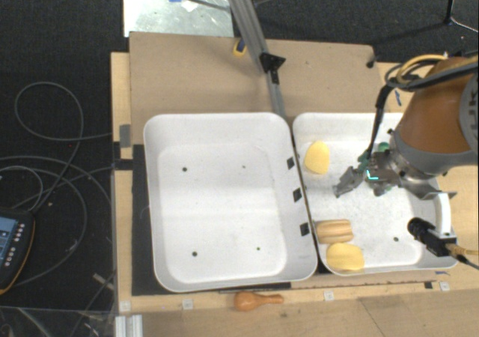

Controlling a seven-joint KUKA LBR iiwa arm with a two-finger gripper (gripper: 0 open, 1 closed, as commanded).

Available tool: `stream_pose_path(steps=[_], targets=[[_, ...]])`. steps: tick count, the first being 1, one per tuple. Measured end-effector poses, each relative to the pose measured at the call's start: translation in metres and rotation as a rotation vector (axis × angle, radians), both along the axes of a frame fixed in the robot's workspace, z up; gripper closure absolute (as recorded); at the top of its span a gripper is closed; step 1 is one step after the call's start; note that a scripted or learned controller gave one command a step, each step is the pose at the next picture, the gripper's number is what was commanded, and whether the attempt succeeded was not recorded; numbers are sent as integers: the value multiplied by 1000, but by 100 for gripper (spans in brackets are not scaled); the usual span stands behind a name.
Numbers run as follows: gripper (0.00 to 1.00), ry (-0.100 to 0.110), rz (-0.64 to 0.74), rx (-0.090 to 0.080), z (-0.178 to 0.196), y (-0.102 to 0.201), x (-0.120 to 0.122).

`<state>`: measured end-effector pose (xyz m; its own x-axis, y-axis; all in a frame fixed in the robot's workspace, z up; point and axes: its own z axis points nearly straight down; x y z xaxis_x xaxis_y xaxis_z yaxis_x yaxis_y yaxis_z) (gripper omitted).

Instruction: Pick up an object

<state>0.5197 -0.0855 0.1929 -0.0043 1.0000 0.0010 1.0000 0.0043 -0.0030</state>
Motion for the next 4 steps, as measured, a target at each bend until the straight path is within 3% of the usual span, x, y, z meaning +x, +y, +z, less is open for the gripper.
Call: stream_pose_path(steps=[1, 3, 4], targets=[[0, -4, -3, 0, 2, 0, 1], [0, 1, -4, 0, -98, -2, 9], [100, -4, -6, 0, -85, -3, 10]])
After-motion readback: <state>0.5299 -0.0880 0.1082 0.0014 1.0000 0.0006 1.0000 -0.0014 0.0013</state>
